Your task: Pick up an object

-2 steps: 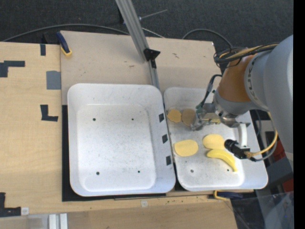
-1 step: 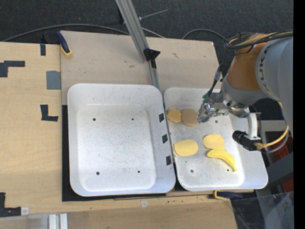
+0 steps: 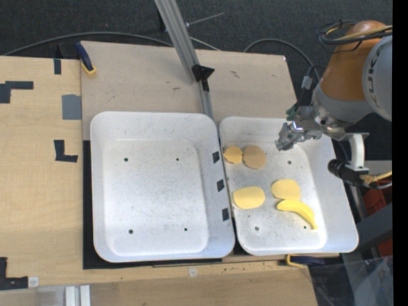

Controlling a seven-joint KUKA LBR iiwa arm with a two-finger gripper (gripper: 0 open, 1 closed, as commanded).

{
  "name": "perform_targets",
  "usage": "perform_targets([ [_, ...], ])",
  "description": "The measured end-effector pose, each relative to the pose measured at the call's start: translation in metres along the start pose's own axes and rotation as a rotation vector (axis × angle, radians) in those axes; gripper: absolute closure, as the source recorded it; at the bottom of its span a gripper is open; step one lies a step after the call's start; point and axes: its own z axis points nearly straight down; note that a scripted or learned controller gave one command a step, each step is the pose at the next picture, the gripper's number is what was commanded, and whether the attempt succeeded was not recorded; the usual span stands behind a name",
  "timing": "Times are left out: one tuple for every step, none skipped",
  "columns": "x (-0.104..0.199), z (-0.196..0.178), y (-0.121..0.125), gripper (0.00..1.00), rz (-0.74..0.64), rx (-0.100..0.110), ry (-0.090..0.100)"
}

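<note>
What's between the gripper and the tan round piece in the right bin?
Nothing: in the camera view, bare white bin floor lies between the gripper and the tan round piece.

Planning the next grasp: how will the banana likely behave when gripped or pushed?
The banana looks like a small plastic toy, so probably light and stiff. Its curve suggests it may spin when pushed. It touches a yellow disc, which might shift too.
</note>
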Motion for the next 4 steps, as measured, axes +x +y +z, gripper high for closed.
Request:
perform_targets([
  [0.0, -0.043, 0.001, 1.0, -0.001, 0.002, 0.001],
  [0.048, -0.027, -0.008, 1.0, -0.004, 0.008, 0.003],
  [0.1, -0.028, -0.006, 1.0, -0.006, 0.007, 0.003],
  [0.151, -0.03, -0.021, 1.0, -0.006, 0.009, 0.003],
])
